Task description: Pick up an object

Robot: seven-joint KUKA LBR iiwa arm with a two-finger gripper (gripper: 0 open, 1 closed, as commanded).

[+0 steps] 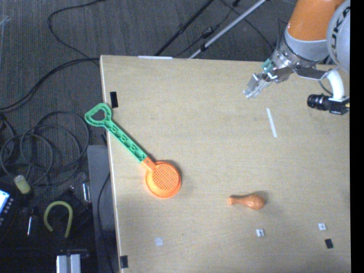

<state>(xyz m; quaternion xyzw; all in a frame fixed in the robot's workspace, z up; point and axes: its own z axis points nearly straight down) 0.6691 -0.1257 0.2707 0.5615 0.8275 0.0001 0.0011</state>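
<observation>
A toy sieve with a green handle [122,137] and a round orange mesh head [163,179] lies at the left of the tan board, its handle loop hanging over the left edge. A small orange drumstick-shaped toy [248,201] lies at the lower middle. A thin white stick [272,122] lies at the upper right. My gripper [253,87] hangs at the upper right, above and slightly left of the white stick and far from the sieve and the drumstick. Nothing shows in it.
The tan board [205,95] ends at its left edge near x 180–200, with dark floor, cables [34,147] and a green U-shaped item [58,215] beyond. Small black and white markers [260,232] dot the board's lower right. The arm's orange band [313,10] stands at the top right.
</observation>
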